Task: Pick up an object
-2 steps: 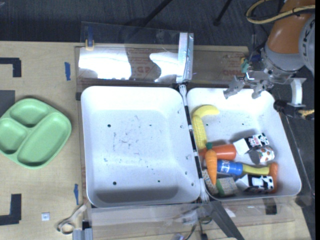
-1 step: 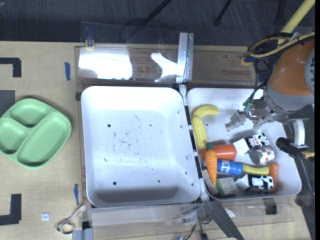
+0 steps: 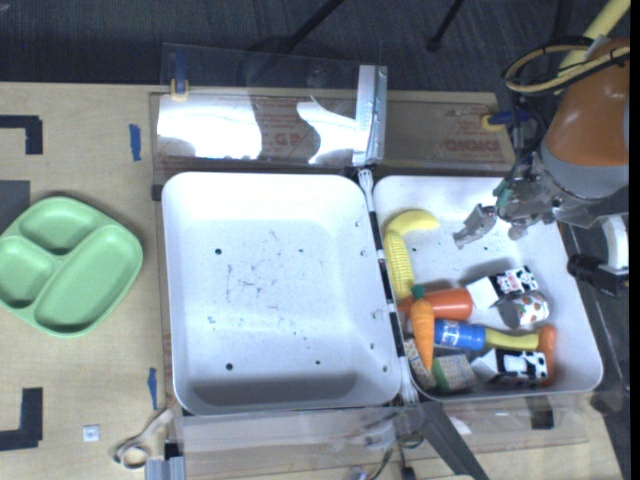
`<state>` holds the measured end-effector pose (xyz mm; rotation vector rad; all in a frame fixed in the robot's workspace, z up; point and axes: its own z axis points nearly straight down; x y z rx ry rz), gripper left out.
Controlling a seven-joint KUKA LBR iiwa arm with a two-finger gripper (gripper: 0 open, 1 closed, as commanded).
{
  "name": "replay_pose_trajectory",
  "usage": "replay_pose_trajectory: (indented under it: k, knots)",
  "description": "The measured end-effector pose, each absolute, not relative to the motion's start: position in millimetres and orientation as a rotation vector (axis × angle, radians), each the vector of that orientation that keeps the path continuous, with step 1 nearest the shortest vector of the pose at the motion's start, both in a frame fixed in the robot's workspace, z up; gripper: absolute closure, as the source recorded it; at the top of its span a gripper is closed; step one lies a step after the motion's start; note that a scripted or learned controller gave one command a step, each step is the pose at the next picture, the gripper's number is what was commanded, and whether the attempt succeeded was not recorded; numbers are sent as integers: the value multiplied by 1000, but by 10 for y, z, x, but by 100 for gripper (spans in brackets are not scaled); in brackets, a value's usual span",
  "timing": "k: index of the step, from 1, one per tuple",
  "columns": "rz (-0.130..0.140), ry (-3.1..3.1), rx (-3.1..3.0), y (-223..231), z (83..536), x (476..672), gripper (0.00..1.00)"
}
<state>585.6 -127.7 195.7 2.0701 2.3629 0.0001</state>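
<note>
pincer [image 3: 492, 218] over right bin [image 3: 585, 373] | blue-labelled bottle [image 3: 462, 336], writing unreadable

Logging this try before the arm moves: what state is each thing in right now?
gripper: above the right bin's far end, holding nothing
right bin: holds a pile of toys
banana: lying free by the divider
corn: lying along the divider
left bin: no objects inside
green plate: on the bench
</note>
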Motion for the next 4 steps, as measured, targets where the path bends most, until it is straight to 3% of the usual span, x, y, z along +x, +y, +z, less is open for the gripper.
replay_pose_trajectory:
  k: [1, 2, 3, 4]
  knots:
    - [-2, 2319, 2123, -2176, 1589, 5615, 0]
    - [29, 2356, 2053, -2166, 1140, 5483, 0]
    - [27, 2345, 2049, -2207, 1250, 5503, 100]
    - [-2, 2119, 2321, -1847, 2317, 5215, 100]
